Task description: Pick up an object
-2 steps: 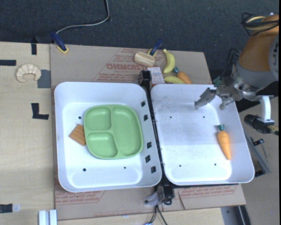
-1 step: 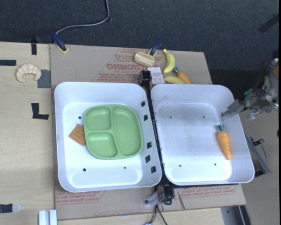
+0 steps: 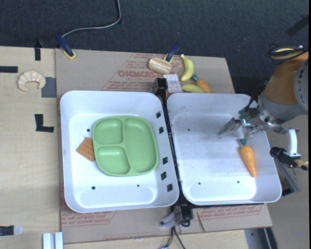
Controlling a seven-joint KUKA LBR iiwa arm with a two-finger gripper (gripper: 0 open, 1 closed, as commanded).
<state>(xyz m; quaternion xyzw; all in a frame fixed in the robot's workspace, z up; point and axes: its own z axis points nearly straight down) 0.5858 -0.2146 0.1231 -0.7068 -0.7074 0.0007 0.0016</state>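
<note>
The pincer (image 3: 242, 129) hangs spread wide, gripping nothing, just above the carrot (image 3: 248, 160).

Only readable text is red print on the cardboard sheet (image 3: 119, 74) under the bins: looks like "CHEMCAST", slanted, at 12 o'clock above the left bin (image 3: 72, 108). More red print lines on the cardboard strip at 6 o'clock below both bins, too small to read. Small packet (image 3: 172, 82) at 12 o'clock between the bins has a label, illegible.
</note>
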